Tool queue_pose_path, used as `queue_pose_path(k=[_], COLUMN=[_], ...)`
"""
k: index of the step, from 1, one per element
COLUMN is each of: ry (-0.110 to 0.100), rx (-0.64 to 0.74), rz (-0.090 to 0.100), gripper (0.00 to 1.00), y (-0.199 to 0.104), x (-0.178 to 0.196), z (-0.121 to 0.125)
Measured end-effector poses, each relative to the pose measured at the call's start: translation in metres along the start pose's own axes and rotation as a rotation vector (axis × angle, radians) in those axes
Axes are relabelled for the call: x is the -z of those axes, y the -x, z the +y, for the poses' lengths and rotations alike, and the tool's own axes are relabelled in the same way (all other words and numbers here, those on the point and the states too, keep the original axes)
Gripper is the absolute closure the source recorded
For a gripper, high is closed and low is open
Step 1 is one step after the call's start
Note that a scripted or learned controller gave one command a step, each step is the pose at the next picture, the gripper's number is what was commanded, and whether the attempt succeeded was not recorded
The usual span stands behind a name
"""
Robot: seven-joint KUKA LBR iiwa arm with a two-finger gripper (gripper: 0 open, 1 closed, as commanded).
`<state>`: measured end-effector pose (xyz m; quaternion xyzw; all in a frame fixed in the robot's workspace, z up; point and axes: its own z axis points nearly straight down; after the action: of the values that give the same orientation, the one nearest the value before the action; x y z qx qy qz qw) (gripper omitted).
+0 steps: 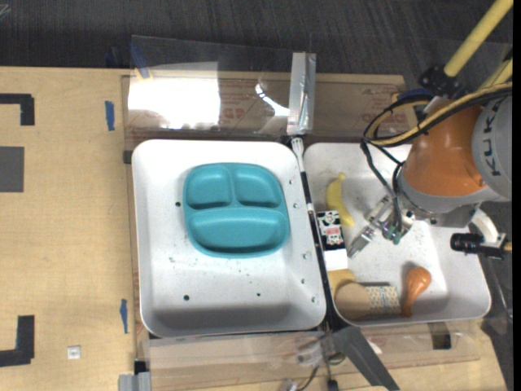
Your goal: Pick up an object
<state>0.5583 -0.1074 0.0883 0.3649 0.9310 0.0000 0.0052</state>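
My gripper (366, 232) hangs over the middle of the right bin (468, 304), open, with nothing between its fingers. A yellow banana (339, 203) lies just to its left, along the bin's left wall. Below the banana sits a small black-and-white box (330, 229), close to the lower fingertip. At the bin's front lie a tan roll with a patterned band (366, 298) and an orange pear-shaped object (416, 284). The grey arm with its orange band (444, 161) covers the bin's back right part.
The left bin (155, 243) holds a teal divided plate (236, 208). A thin divider wall (313, 235) separates the two bins. Yellow and black cables (391, 120) loop above the arm. A clear plastic sheet (216, 96) lies behind the bins.
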Motion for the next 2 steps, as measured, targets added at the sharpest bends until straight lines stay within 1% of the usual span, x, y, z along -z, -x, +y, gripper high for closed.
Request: queue_pose_path(k=[1, 2], ry=[0.001, -0.002], rx=[-0.198, -0.268], rz=[0.004, 0.005], gripper=[0.0, 0.0], y=[0.003, 0.047], x=[0.099, 0.096], z=[0.057, 0.082])
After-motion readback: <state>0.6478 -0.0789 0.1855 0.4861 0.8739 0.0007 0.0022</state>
